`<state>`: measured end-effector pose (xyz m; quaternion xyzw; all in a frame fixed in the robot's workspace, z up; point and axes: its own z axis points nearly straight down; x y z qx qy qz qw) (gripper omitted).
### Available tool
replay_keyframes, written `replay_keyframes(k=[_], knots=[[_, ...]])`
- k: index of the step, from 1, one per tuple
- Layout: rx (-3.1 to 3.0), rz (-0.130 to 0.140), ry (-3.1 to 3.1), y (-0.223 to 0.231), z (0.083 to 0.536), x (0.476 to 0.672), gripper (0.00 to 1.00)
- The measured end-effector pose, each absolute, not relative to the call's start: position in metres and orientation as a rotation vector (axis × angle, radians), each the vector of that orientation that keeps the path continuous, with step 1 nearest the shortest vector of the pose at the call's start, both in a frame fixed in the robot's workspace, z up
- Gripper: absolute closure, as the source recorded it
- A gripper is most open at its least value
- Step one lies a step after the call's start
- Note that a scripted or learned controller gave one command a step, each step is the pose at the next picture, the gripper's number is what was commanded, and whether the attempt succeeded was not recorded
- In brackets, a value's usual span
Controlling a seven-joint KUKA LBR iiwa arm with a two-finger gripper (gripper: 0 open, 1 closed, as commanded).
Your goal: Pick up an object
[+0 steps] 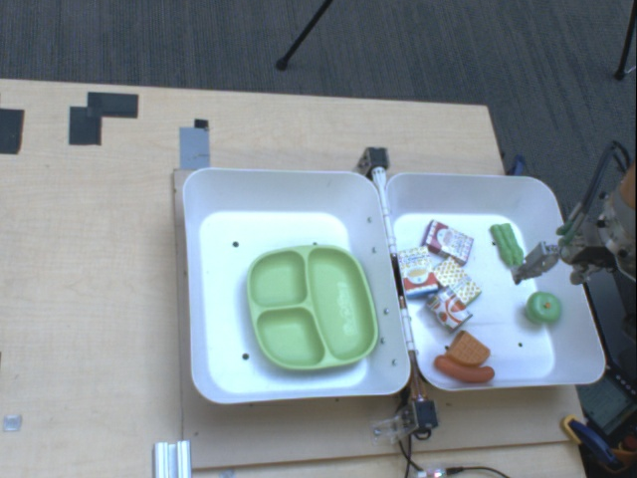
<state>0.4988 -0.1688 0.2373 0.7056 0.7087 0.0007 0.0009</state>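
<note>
My gripper (550,271) hangs over the right side of the right bin (557,199), reaching in from the right edge of the view. It is open, with nothing between its fingers. A green apple (542,309) lies just below it in the view. A green cucumber-like piece (506,244) lies to its upper left. Several small printed cartons (444,272) cluster at the bin's left side. An orange wedge (469,348) and a red sausage (464,369) lie near the bin's front wall.
The left bin (214,267) holds a green divided plate (312,307). A ridge (390,267) separates the two bins. Dark tape patches (100,116) mark the wooden bench at the back left.
</note>
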Motion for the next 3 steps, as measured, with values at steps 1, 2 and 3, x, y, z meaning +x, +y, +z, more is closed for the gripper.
replay_keyframes(k=[1, 2, 3], knots=[[2.216, 0.004, 2.223, -0.184, 0.105, 0.489, 0.00], [2.214, 0.007, 2.221, -0.128, 0.087, 0.489, 0.00], [2.209, 0.013, 2.219, -0.127, 0.098, 0.491, 1.00]])
